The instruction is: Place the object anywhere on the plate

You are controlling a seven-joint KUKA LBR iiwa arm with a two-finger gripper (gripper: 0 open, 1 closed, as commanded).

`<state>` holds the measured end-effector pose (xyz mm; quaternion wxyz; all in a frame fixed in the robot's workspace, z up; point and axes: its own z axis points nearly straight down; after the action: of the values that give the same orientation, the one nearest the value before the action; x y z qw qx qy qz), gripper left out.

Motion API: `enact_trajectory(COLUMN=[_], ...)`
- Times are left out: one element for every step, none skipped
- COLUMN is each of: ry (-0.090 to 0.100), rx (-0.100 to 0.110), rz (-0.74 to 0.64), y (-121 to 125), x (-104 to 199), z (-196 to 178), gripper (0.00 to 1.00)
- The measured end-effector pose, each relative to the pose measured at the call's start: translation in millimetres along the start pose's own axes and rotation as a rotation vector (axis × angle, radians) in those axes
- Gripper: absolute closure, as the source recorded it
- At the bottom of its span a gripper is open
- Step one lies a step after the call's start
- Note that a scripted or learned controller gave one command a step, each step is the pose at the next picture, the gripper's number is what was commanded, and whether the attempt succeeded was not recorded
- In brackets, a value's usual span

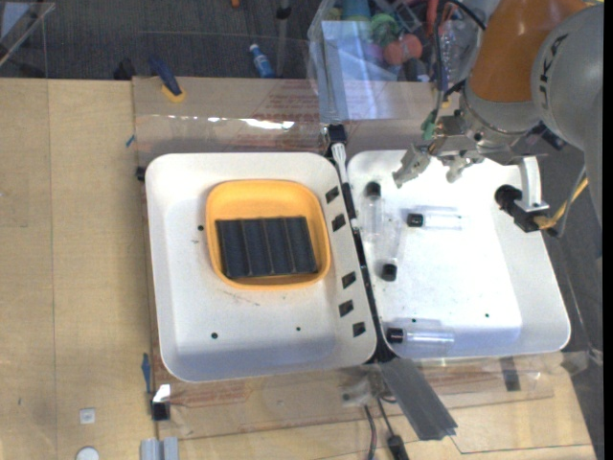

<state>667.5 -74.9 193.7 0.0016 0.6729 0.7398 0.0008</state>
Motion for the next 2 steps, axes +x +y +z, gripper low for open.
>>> enact_trajectory(ry=[0.0, 0.0], rx=[-0.001, 0.0], rz=[-0.024, 0.007], y=[0.1, -3.0], x=[-1.8, -29.8], z=[-23.7, -19.7], gripper=[0.0, 0.0])
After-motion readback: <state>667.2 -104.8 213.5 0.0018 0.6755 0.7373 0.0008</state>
